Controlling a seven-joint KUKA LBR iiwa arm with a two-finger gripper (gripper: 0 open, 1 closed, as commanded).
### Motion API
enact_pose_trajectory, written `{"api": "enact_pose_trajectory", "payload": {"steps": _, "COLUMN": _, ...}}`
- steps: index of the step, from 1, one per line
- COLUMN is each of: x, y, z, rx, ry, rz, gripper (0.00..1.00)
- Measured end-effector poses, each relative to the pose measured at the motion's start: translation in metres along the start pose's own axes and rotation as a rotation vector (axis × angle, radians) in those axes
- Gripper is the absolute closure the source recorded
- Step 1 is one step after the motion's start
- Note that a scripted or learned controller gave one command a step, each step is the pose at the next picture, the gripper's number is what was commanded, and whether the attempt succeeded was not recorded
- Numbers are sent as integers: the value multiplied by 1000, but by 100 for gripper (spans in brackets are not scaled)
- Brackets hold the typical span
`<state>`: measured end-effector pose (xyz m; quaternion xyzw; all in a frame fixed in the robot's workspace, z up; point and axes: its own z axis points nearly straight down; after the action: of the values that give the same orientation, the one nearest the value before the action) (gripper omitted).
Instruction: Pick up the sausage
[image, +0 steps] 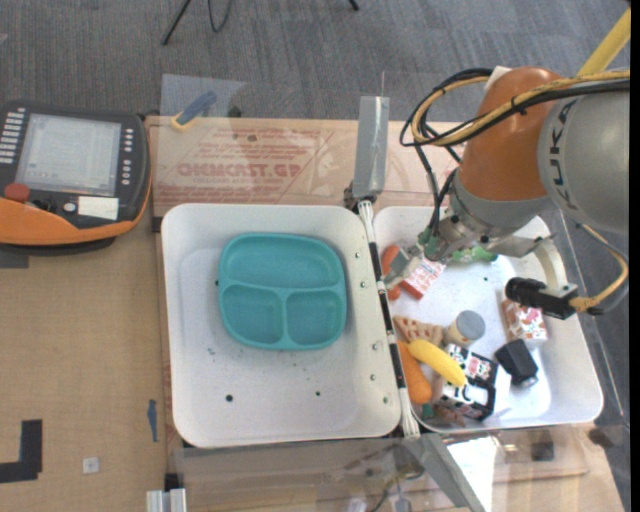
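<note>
Looking down on the two bins: the gripper (452, 246) hangs under the orange-banded wrist over the far part of the right bin (570, 385). The wrist hides it from above, so it cannot be told whether it is open or closed. The sausage (415, 376), taken here to be the orange-brown cylinder, though its identity is not certain, lies in the near left part of the same bin. It is close against the dividing wall and well apart from the gripper.

A yellow banana (438, 360) lies just beside it, apparently touching along one side, and a black-and-white packet (472, 385) lies beyond the banana. Between sausage and gripper are a red-and-white carton (422, 277), a reddish piece (394, 291) by the divider, and a small grey-topped can (467, 326). A black block (518, 360) and a patterned packet (525, 322) lie toward the right wall. The left bin (190, 400) holds a teal divided plate (283, 291).
</note>
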<state>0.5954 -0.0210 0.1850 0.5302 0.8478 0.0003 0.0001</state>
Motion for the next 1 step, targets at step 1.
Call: {"api": "enact_pose_trajectory", "payload": {"steps": 1, "x": 0, "y": 0, "z": 0, "rx": 0, "ry": 0, "rz": 0, "gripper": 0}}
